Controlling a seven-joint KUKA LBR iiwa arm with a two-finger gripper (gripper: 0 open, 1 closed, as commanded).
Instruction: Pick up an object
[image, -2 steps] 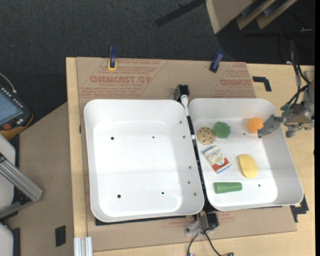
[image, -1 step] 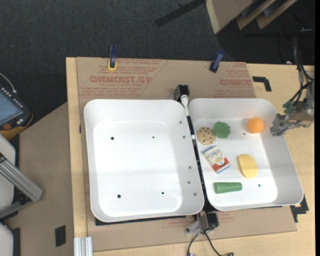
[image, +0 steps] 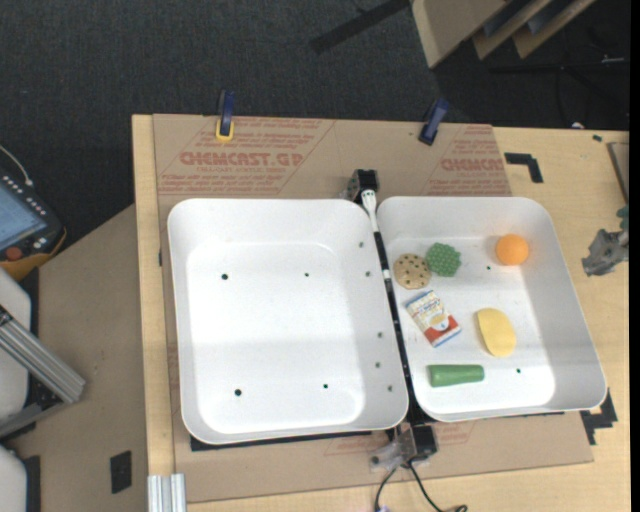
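The right bin (image: 560, 250) holds several small objects. A round speckled cookie (image: 411, 269) lies near the divider, with a green bumpy ball (image: 444, 259) just to its right. An orange ball (image: 512, 250) sits toward the bin's far right. A small white, red and blue carton (image: 431, 317) lies in the middle, a yellow lemon-shaped piece (image: 496, 332) to its right, and a green cucumber-like piece (image: 456, 375) near the front wall. A grey piece of my gripper (image: 603, 251) pokes in at the right edge, outside the bin and apart from every object.
The left bin (image: 190, 300) lies beside the right one on a brown board (image: 300, 150). Two clamps (image: 225, 118) hold the board's back edge. A black fitting (image: 363, 186) sits at the back of the seam between the bins, and cables (image: 405, 455) at its front.
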